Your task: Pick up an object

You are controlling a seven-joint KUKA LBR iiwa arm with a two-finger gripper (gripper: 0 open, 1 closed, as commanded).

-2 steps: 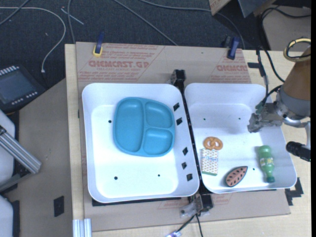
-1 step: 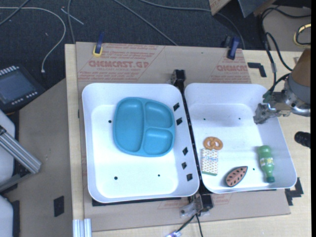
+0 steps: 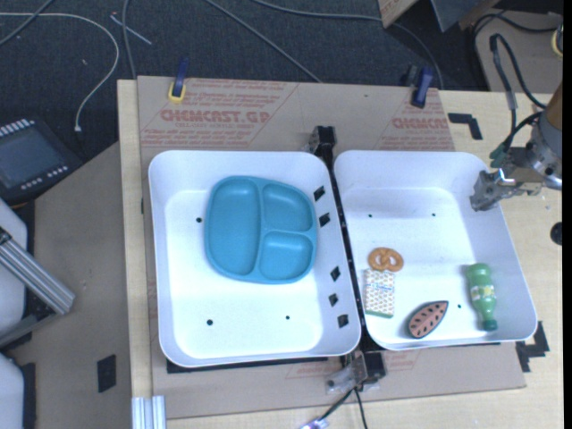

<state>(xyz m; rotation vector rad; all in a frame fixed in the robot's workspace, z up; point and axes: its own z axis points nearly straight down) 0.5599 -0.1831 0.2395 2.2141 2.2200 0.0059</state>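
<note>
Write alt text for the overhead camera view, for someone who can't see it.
The end effector hovers at the right bin's right rim; that bin holds a pretzel, patterned packet, brown oval piece and green bottle. The left bin holds a blue divided plate.

One camera is fixed above the bench [image 3: 134, 239] and looks down at a slant. Both bins fit in its view, left bin [image 3: 179, 329] and right bin [image 3: 429, 172].

red print on the cardboard sheet [image 3: 223, 105] beyond my bins looks like "chemcast gp"; it recurs, partly hidden, far right.
</note>
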